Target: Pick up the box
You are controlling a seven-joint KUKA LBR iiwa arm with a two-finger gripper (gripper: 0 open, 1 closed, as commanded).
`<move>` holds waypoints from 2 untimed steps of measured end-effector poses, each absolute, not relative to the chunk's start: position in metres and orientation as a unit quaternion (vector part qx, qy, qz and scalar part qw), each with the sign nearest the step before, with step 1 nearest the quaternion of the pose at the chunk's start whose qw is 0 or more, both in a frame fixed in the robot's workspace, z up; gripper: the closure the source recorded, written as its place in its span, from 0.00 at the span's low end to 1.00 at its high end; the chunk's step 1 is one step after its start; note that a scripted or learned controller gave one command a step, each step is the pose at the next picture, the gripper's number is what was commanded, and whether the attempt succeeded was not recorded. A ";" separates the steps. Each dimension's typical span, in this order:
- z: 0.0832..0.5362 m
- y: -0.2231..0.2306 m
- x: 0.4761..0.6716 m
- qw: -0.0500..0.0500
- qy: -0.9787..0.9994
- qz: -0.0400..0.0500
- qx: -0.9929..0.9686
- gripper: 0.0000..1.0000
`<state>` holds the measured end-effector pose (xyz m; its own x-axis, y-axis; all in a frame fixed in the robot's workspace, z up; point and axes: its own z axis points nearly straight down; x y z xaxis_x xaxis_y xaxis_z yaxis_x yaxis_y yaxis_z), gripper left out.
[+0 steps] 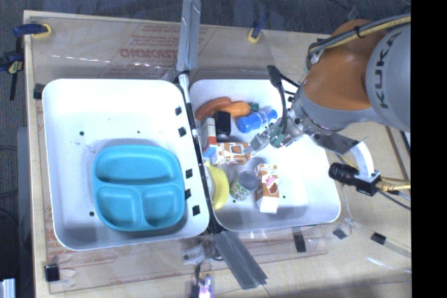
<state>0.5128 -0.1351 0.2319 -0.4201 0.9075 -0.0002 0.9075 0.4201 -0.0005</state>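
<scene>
— While the grey two-finger gripper [269,139] hangs over the right white plastic bin [314,209], has it caught anything?
— Can't tell. The brown-and-white printed carton box [267,186] lies on the bin floor, ungrasped; pickup remains undone.

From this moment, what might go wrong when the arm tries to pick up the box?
1. The box lies close to a round grey item and a yellow item, so the gripper may bump them.
2. A similar patterned carton lies nearer the gripper; it might be grasped instead.
3. The blue bottle beside the gripper could be pushed aside.
</scene>
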 end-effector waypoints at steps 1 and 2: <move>0.265 -0.173 0.518 0.001 -0.695 0.001 -0.719 1.00; 0.265 -0.173 0.518 0.001 -0.695 0.001 -0.719 0.00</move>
